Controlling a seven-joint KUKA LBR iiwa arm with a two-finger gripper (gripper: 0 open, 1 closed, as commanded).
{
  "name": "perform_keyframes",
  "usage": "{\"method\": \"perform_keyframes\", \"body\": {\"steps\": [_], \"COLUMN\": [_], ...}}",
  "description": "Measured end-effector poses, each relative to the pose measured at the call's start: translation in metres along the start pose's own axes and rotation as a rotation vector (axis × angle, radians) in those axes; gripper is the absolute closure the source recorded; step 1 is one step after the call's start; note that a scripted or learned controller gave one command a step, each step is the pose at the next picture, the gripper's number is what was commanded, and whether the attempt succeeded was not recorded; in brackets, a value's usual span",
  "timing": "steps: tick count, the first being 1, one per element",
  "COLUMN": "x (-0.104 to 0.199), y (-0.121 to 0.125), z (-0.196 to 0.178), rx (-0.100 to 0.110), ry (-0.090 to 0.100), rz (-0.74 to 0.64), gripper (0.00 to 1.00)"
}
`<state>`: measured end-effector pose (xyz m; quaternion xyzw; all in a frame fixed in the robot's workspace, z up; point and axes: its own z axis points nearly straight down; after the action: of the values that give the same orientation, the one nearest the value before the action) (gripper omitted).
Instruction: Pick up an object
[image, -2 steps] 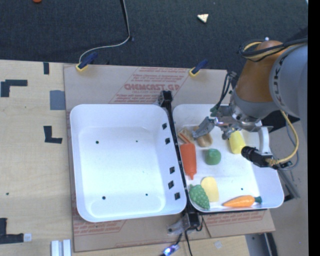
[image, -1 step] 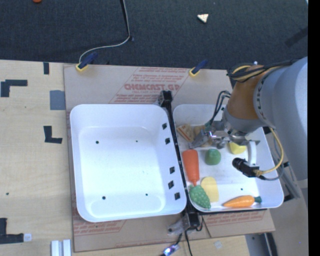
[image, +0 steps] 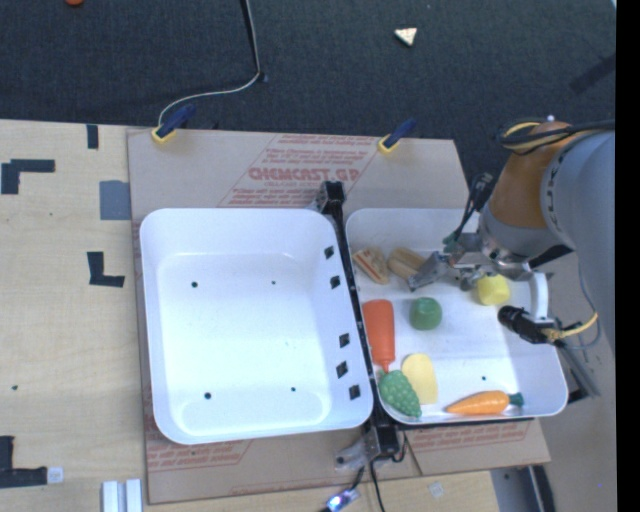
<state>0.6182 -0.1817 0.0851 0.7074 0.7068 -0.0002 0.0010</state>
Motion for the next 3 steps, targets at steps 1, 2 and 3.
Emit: {"method": "perform_keyframes", "body": {"steps": [1,2,3], "x": [-0.029,0.034,0.03], "y": [0.045,-0.019,-0.017], "z": [0.006,0.0,-0.01], "rx": [0.06,0.005,0.001], "ry": [0.04,0.005,0.001], "rz": [-0.022,-0.005,-0.003], "gripper": [0.0,0.0,1.0]}}
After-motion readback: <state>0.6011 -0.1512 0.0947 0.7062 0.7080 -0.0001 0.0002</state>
